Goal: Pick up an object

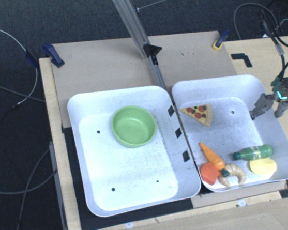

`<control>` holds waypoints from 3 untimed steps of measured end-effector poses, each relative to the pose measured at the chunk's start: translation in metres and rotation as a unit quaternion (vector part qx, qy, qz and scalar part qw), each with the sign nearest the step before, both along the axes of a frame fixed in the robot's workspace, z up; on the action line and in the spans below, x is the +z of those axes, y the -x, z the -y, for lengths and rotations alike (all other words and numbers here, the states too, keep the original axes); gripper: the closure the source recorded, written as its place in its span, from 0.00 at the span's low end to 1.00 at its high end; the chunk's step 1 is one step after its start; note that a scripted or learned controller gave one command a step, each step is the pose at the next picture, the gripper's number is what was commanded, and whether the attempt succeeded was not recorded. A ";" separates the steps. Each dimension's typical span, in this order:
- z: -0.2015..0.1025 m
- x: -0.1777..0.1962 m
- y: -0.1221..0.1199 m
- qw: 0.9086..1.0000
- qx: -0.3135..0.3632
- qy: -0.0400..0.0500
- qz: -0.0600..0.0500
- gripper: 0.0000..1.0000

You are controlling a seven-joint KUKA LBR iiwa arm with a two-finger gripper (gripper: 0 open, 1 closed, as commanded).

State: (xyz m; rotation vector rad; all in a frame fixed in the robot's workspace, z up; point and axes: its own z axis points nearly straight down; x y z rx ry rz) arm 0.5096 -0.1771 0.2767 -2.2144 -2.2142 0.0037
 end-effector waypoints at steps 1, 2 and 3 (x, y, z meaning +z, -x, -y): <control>0.000 0.002 -0.001 1.000 0.000 0.000 0.002 0.00; 0.000 -0.042 -0.003 1.000 -0.001 -0.001 -0.003 0.00; -0.006 -0.101 0.005 1.000 0.000 -0.001 -0.003 0.00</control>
